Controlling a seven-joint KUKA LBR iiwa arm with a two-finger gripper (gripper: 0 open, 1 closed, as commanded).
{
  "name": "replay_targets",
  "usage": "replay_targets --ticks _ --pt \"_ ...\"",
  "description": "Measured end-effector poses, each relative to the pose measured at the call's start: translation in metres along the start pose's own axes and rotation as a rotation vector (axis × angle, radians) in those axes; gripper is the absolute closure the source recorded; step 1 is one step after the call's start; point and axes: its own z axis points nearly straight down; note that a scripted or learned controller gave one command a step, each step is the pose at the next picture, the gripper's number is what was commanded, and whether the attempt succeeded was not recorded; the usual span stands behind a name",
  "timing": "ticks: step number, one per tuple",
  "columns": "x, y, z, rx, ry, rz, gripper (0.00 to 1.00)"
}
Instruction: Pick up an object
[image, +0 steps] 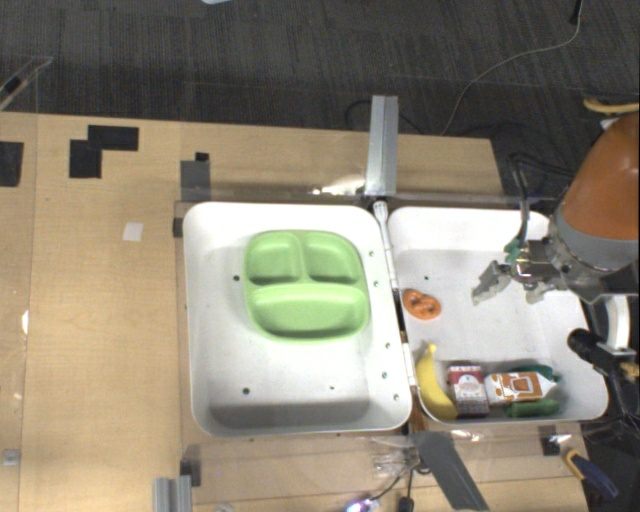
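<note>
- Your fingers (510, 283) hang spread apart and grasp nothing, over the bare floor at the right bin's (450, 228) upper right.
- Your pickable objects lie lower in that bin: orange disc (421, 305), banana (431, 383), two small cartons (500, 390).
- The left bin (215, 320) carries a green divided plate (305, 283).

1. No legible text anywhere in frame.
2. Printed packets (505, 390) in the right bin (470, 235), at 5 o'clock: label graphics visible, lettering too small and blurred to read.
</note>
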Motion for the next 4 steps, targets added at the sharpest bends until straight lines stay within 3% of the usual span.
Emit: replay_targets --ticks 1,2,3,4 --pt "0.03 -0.036 0.079 0.001 0.0 -0.1 0.0" --pt "0.054 -0.046 0.024 -0.002 -0.001 -0.064 0.0" --pt "0.03 -0.044 0.117 -0.013 -0.001 -0.312 0.0" --pt "0.051 -0.034 -0.002 -0.004 -0.002 -0.186 0.0"
